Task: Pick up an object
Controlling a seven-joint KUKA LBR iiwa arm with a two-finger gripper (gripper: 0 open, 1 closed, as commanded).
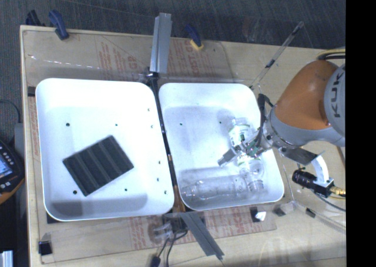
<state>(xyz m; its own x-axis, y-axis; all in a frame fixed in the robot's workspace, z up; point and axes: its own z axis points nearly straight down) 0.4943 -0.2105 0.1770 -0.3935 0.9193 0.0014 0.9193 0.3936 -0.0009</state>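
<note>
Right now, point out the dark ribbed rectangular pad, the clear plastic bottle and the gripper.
dark ribbed rectangular pad (98, 164), camera view, centre of its top face
clear plastic bottle (218, 187), camera view, mid-body
gripper (239, 149), camera view, between its fingertips

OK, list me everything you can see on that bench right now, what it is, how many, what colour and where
Bins: two, white, shallow, side by side on the bench.
Ridged panel: one, black, flat on the floor of the left bin, lying at a slant.
Plastic bottle: one, clear, lying on its side along the near wall of the right bin.
Clamps: two, blue, on the far edge of the bench.
Metal bar: one, grey, at the far end of the seam between the bins.
Handheld controller: one, dark with a lit screen, at the left edge.
Arm: one, grey with an orange band, reaching in from the right.
Gripper: one, low in the right bin, just above the bottle.
</note>
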